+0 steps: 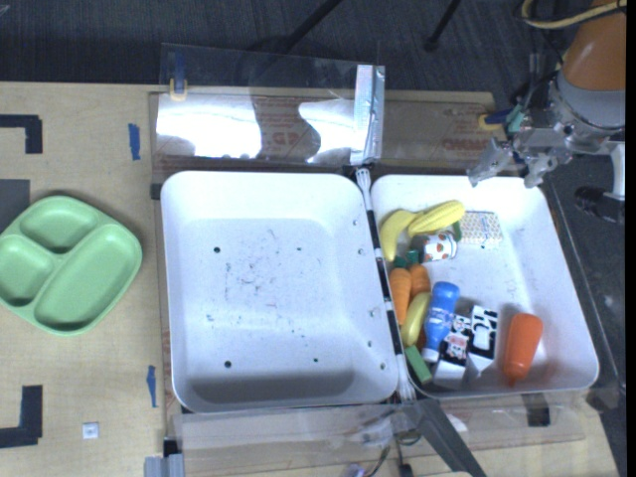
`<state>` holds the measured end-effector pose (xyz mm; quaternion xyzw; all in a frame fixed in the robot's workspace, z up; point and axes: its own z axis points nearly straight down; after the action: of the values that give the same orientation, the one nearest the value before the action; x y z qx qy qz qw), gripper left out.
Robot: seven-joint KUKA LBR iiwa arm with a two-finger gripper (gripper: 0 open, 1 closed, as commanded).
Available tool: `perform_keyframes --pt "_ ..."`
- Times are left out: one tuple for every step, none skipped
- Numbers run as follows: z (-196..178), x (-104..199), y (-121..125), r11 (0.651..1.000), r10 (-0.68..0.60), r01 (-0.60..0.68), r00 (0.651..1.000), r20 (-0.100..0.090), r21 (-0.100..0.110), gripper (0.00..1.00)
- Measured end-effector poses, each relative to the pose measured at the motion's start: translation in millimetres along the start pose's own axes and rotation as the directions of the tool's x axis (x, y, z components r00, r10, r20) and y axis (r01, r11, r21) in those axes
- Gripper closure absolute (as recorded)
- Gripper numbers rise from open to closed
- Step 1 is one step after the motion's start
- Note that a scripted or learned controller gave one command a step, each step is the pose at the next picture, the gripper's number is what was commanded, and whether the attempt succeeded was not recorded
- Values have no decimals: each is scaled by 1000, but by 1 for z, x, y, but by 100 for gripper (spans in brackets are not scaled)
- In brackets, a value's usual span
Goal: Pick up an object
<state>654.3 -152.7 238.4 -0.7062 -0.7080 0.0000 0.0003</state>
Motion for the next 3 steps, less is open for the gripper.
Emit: perform_keyframes --pt "30 -16 -61 1000 28 -28 1000 0 0 0" --pt "75 -1 -96 1000 27 -27 1000 0 0 0" --pt "77 49 -159 999 -45 45 999 -1 1 0"
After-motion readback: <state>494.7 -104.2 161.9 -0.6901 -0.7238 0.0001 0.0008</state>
